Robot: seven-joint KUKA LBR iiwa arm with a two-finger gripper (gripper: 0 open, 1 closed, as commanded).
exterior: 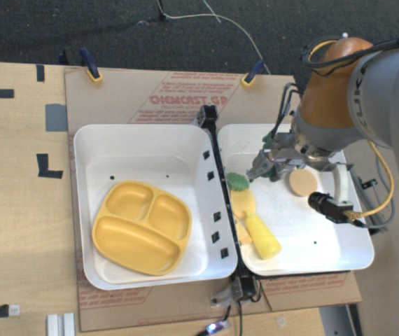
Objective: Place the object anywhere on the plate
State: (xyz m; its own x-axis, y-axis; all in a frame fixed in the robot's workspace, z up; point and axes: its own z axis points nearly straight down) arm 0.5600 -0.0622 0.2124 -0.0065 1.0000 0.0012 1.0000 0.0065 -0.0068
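A yellow divided plate (142,226) lies in the left white bin (87,159). In the right bin (339,257) several toy foods lie along the left wall: a green piece (237,182), a pale yellow piece (242,204) and a yellow cylinder (262,235). A tan round disc (302,183) rests near the bin's middle. My gripper (266,166) hangs low over the right bin, between the green piece and the disc, just up and right of the green piece. Nothing shows between its fingers.
A black divider (215,180) with clips runs between the two bins. Cardboard (185,100) underlies both, held by blue-yellow clamps (89,65) at the back. A yellow cable (374,208) and a black fitting (329,207) trail from the arm over the right bin.
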